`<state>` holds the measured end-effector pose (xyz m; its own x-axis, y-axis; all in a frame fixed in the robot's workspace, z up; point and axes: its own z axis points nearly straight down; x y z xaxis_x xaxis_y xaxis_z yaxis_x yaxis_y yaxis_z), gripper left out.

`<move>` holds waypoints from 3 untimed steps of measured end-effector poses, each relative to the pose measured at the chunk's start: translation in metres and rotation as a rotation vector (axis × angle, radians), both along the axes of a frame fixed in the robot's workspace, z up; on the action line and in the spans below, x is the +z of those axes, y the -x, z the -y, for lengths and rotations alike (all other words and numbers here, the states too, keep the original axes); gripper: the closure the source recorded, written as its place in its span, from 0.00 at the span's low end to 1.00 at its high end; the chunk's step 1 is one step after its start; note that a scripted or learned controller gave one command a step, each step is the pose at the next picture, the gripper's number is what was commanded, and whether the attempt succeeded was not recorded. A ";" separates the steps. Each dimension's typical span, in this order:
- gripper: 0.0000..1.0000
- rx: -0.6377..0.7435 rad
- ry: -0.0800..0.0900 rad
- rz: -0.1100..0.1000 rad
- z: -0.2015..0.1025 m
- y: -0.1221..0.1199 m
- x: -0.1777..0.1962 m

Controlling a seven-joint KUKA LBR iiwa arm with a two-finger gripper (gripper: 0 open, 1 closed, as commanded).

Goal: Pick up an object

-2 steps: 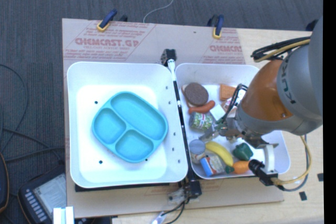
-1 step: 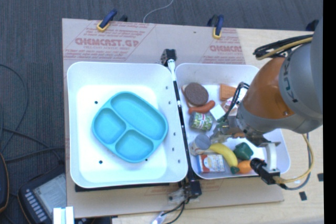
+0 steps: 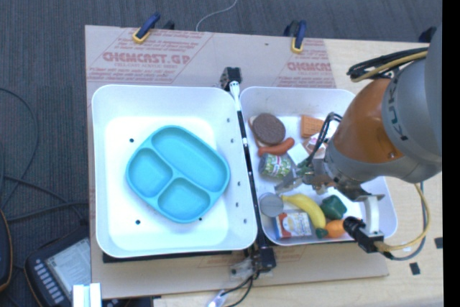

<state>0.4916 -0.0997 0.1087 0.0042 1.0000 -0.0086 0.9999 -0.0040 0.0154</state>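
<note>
Over the right bin (image 3: 374, 223): arm's gripper (image 3: 305, 180) low among toy food, finger state impossible to tell.
Just beside it, a yellow banana (image 3: 305, 205), green-white packet (image 3: 275, 166), brown cookie (image 3: 268, 128) and red sausage (image 3: 277, 147); blue divided plate (image 3: 177, 172) alone in left bin (image 3: 104, 154).

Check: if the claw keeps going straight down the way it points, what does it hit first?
Probably the banana. The claw hangs over the right bin, pointing down between the green-patterned item and the banana. Depth is unclear from this slanted view, so the green item is possible too.
</note>
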 end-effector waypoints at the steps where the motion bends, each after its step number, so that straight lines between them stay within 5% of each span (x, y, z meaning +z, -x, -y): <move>1: 0.00 0.003 -0.004 -0.007 -0.004 0.006 -0.021; 2: 1.00 0.003 -0.004 -0.004 -0.004 0.004 -0.010; 3: 0.00 0.003 -0.004 -0.004 -0.004 0.004 -0.010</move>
<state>0.4872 -0.0955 0.0986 0.0015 1.0000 -0.0045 0.9999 -0.0014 0.0114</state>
